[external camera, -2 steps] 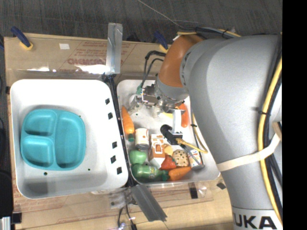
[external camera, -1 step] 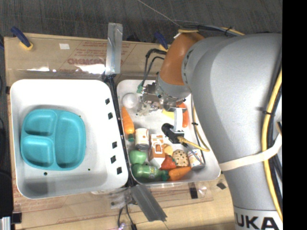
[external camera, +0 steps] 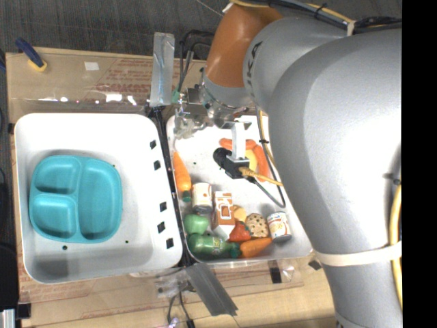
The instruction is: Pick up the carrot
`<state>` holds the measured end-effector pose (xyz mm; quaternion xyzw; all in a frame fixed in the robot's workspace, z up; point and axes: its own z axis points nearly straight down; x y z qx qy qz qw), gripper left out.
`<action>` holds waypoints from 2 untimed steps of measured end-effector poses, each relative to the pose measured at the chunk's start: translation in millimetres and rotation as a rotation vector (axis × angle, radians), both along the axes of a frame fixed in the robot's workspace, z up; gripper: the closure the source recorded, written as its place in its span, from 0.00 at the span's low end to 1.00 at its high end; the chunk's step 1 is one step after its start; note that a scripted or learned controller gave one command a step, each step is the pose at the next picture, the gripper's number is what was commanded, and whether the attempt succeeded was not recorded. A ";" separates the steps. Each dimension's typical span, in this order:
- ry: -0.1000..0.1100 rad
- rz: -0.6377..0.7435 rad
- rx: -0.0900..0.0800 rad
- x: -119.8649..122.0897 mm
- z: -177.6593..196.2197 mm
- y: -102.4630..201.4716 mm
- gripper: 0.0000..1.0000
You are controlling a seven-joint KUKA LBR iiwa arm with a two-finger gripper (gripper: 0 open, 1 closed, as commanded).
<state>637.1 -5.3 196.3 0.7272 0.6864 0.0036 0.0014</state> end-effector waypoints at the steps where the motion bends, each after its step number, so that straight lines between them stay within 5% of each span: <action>1: 0.004 0.267 -0.005 20.2 58.2 -18.5 1.00; 2: 0.011 0.544 -0.002 16.7 -5.7 58.2 1.00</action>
